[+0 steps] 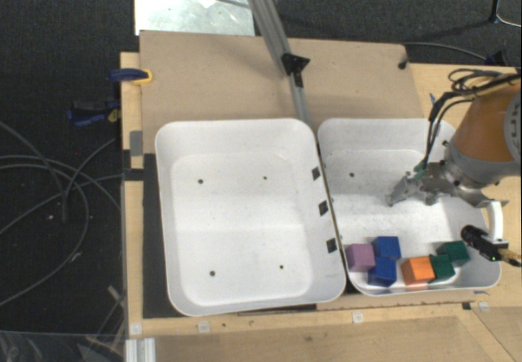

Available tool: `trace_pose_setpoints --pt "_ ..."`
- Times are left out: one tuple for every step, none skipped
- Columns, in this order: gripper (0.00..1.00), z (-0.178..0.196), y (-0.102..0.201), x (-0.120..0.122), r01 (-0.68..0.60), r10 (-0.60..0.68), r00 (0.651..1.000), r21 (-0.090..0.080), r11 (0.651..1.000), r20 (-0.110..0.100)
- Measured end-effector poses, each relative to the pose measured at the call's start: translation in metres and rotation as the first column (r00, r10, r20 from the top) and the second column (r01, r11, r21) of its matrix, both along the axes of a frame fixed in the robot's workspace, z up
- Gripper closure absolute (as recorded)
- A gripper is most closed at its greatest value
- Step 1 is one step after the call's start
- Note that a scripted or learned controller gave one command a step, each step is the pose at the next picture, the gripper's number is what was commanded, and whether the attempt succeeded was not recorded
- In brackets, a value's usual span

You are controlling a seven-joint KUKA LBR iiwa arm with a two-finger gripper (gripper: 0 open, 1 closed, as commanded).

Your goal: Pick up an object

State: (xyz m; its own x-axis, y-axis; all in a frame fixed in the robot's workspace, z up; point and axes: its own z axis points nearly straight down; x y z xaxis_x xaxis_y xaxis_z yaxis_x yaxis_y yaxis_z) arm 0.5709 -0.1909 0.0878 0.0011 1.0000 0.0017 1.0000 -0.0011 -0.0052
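Note:
Several small blocks lie along the front edge of the right bin (367,148): a purple block (360,255), a blue block (387,247) with a second blue block (382,273) in front of it, an orange block (418,270) and a green block (452,253). My gripper (413,195) hangs over the middle of the right bin, behind the blocks and apart from them. Its two grey fingers (396,194) are spread open with nothing between them.
The left bin (236,140) sits beside the right one, their rims meeting at black clips (323,207). A grey metal pole (265,6) slants down from the top to the bins' shared back corner. Black cables (457,83) loop near the arm's orange band.

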Motion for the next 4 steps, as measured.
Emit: trace_pose_setpoints --pt "0.0 0.025 0.012 -0.023 -0.002 0.002 1.0 -0.001 1.0 0.006" --pt "0.0 0.003 0.066 0.061 -0.014 0.014 1.0 0.0 1.0 0.012" --pt "0.0 0.023 0.026 0.11 -0.007 0.007 1.0 -0.005 1.0 0.015" --pt "0.0 0.002 -0.01 0.064 0.001 -0.001 1.0 -0.004 1.0 0.003"
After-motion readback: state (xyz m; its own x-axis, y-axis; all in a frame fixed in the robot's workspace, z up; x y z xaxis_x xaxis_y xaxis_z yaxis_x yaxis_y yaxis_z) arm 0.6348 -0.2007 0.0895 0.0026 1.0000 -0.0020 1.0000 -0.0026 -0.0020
